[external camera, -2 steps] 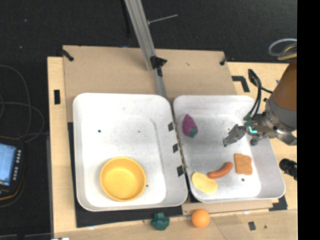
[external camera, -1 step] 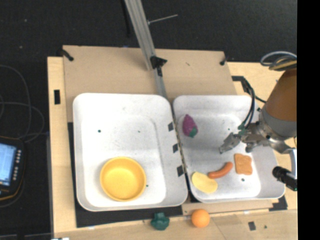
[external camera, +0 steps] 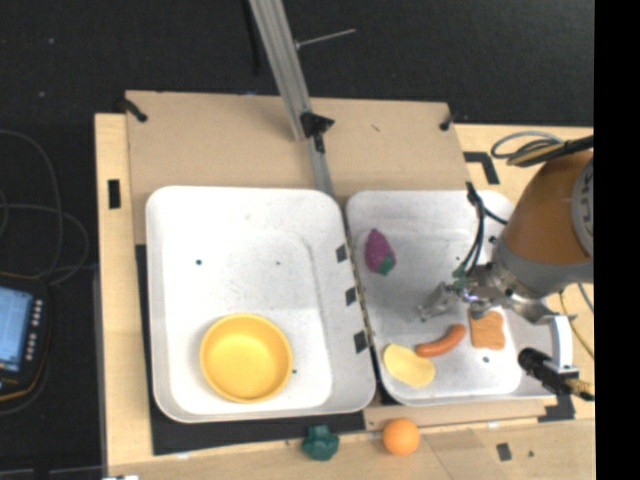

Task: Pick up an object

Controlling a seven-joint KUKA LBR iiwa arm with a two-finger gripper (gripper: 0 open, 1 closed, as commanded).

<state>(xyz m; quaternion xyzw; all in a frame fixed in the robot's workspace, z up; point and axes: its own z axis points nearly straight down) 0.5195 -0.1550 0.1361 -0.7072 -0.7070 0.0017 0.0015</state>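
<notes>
clearly the jaws (external camera: 440,303) hang low in the right bin (external camera: 420,218), though whether they are parted cannot be told, and nothing shows between them. the orange sausage (external camera: 441,343) lies just below, so the reach looks underway; next needs centring over it.

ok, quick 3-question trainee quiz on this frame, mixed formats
1. True or false: the yellow bowl sits in the left bin.
2. Which lies nearest the gripper? A) purple object B) orange sausage C) orange ball
3. Fill in: the green object and the orange ball lie ___ the bins.

Key: 1 true; 2 B; 3 outside, on the bench in front.
</notes>
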